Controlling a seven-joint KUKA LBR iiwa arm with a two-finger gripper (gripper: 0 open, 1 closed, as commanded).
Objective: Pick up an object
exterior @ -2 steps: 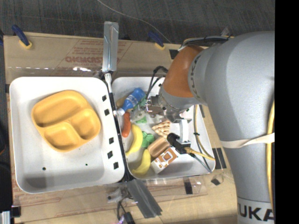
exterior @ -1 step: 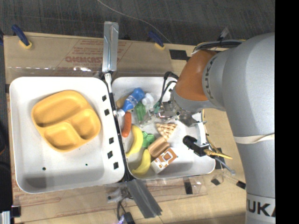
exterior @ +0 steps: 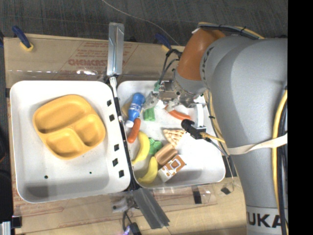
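Note:
The right bin (exterior: pixel 205 173) holds a jumble of toy food. A blue bottle (exterior: pixel 136 105) lies by its left wall, with a green piece (exterior: pixel 148 114) beside it and an orange carrot (exterior: pixel 133 130) below. Two yellow bananas (exterior: pixel 142 149) curve along the left wall toward the front. A pizza slice (exterior: pixel 173 135), a brown bread piece (exterior: pixel 166 154) and a white and orange box (exterior: pixel 172 168) lie in the middle and front. My gripper (exterior: pixel 163 93) hangs at the bin's far end, just right of the blue bottle and above the green piece. An orange-red piece (exterior: pixel 180 115) lies under the wrist.
The left bin (exterior: pixel 29 180) carries a yellow divided plate (exterior: pixel 69 125). A metal divider (exterior: pixel 115 48) stands between the bins at the back. The grey arm (exterior: pixel 244 106) covers the right bin's right side. A small green piece (exterior: pixel 155 144) lies by the bananas.

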